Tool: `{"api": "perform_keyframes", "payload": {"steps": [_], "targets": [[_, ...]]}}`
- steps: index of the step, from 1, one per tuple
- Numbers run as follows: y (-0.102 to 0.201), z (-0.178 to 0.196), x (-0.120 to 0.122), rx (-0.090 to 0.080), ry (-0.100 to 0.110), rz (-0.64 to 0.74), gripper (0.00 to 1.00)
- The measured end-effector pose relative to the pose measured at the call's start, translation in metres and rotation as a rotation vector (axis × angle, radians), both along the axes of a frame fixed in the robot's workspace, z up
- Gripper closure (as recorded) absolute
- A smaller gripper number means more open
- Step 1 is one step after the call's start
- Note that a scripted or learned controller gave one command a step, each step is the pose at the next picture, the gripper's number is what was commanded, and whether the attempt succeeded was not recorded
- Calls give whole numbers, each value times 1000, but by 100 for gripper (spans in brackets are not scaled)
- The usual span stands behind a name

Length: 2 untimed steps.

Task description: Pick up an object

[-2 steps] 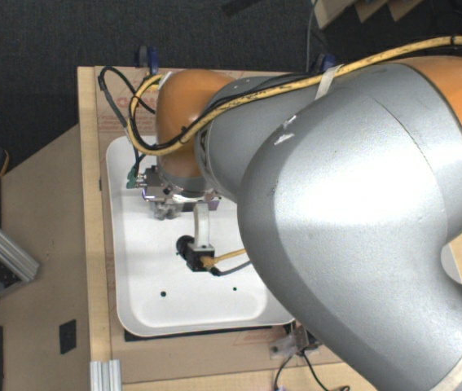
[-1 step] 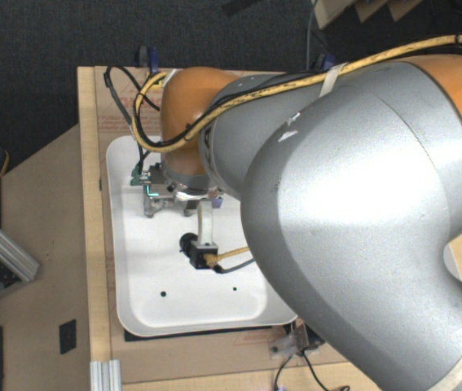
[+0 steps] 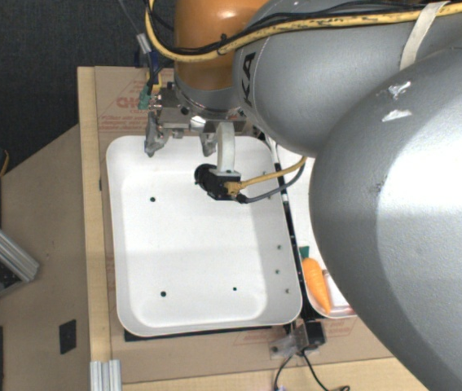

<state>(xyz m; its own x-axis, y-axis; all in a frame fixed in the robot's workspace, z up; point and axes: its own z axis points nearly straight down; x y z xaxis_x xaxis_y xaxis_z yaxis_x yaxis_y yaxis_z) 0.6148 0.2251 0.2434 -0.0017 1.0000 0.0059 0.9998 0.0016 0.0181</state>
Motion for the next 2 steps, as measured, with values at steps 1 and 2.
{"api": "perform_keyframes", "payload": {"steps": [1,2], "targets": [[-2,-134,51,-9,23,-2,0],[-6,99,53,-1,0,0,0]]}}
